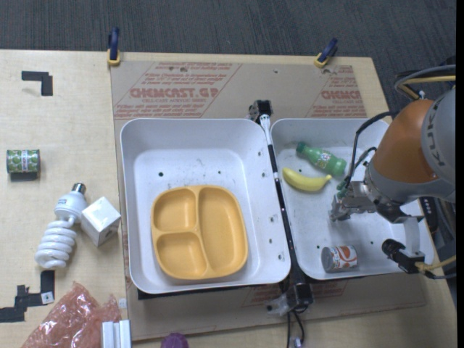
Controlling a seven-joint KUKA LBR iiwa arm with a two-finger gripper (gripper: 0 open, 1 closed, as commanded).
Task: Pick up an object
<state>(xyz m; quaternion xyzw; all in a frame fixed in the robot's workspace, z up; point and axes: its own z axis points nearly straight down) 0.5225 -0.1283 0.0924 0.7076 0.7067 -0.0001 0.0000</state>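
One gripper: you cannot tell its opening; it holds nothing visible.
Banana: curved, yellow, smooth.
Can: cylindrical, on its side.

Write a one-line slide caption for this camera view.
Gripper hovers in the right bin near a banana, green bottle and can; a yellow tray fills the left.

spiral bulb, white cube, green can, blue clamps
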